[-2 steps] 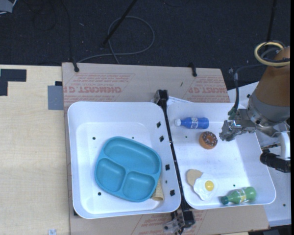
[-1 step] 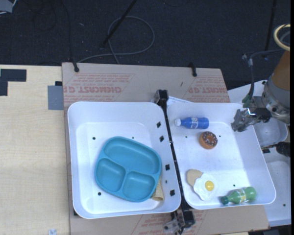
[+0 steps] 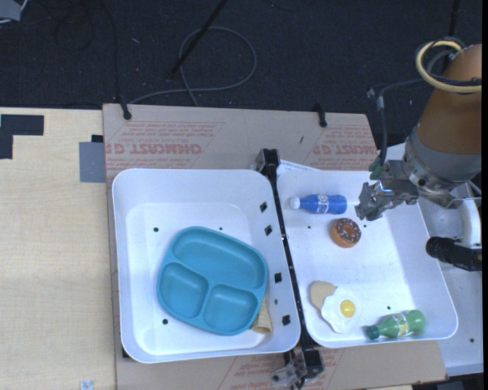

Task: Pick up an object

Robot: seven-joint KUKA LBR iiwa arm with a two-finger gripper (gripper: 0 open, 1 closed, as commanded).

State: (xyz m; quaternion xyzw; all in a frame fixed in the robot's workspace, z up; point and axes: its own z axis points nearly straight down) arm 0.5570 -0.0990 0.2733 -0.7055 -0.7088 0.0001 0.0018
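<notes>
1. Two white bins sat side by side on the bench [image 3: 57, 258]; the gripper [image 3: 372, 204] hung over the right bin [image 3: 435, 299], near its far side, just right of the donut [image 3: 345, 232] and nothing showed between its fingers.
2. How wide the gripper stood could not be told from this slanted view; the dark fingers merged with the wrist hardware.
3. The nearest candidates for a pick seemed to be the donut, just below and left of the gripper, and the bottle [image 3: 319, 204] with the blue label, lying on its side to the gripper's left.
4. To do the step well, the gripper would likely need to centre over one thing before descending, since it stood beside the donut and not above it; the bottle might roll if caught off-centre.
5. The right bin also held a fried egg [image 3: 340, 310] touching a beige piece [image 3: 320, 292] near the front, and a green bottle [image 3: 398, 325] lying by the front right corner, well apart from the gripper.
6. The left bin [image 3: 138, 210] held a blue tray [image 3: 211, 281] with three compartments; a small tan piece [image 3: 263, 322] peeked out from under its near right edge.
</notes>
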